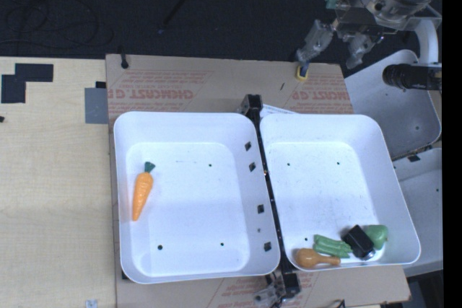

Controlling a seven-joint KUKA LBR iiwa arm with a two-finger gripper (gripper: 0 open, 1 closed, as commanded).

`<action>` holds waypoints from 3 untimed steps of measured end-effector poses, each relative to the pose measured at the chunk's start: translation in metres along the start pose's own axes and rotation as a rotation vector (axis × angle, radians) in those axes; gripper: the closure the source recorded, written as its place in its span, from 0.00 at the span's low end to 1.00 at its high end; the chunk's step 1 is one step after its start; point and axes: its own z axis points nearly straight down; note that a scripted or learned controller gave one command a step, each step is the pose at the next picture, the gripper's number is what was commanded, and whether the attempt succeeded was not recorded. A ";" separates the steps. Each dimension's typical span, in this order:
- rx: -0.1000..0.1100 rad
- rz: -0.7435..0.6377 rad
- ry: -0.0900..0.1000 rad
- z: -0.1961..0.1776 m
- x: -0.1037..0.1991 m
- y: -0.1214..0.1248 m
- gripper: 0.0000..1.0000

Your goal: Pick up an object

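Note:
A toy carrot [142,190], orange with a green top, lies near the left wall of the left bin [180,132]. In the front right corner of the right bin [325,132] sit a green pea pod [332,246], a black block [358,242], a green piece [377,234] and an orange pear-shaped piece [315,258]. My gripper [336,47] hangs high above the bench behind the right bin, far from every object. Its fingers [312,45] are spread open with nothing between them.
Both bins rest on a cardboard sheet [216,83] over a wooden bench. A black hinge strip [260,184] runs between the bins. A white machine base [404,104] stands to the right of the right bin.

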 end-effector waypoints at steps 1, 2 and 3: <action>0.022 -0.001 -0.003 0.002 -0.001 -0.001 1.00; 0.021 -0.001 0.001 0.009 0.077 0.005 1.00; 0.009 -0.002 0.002 -0.104 0.168 0.007 1.00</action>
